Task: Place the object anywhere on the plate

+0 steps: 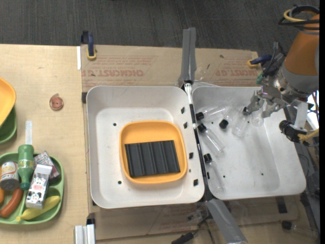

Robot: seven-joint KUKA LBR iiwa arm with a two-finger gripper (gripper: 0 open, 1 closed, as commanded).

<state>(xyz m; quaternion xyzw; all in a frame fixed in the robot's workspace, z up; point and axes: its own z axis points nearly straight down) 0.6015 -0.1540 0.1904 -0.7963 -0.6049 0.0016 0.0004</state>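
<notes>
The bench (40, 75) carries two shallow white bins side by side: the left bin (101, 151) holds an orange plate (152, 128) whose middle is covered by a dark ribbed pad (152, 156), and the right bin (264, 172) holds a loose scatter of clear plastic bottles with black caps. The arm (302, 60) leans in over the right bin's far right corner, and the gripper (256, 111) hangs low there, just beside or touching the nearest clear bottle (242, 125). The glare on the transparent plastic hides whether anything sits in its grasp, so I cannot tell what it has. A second bottle (213, 141) lies nearer the divider, its long axis running slantwise from upper left to lower right, and another cap (223, 123) shows between the two. The relation that counts is this: the candidate bottle lies just left of and a little nearer the camera than the gripper, while the plate lies well apart to the left, across the divider (195, 136). My judgement is that the grasp is not yet confirmed, and the carry leftward remains to be done.
</notes>
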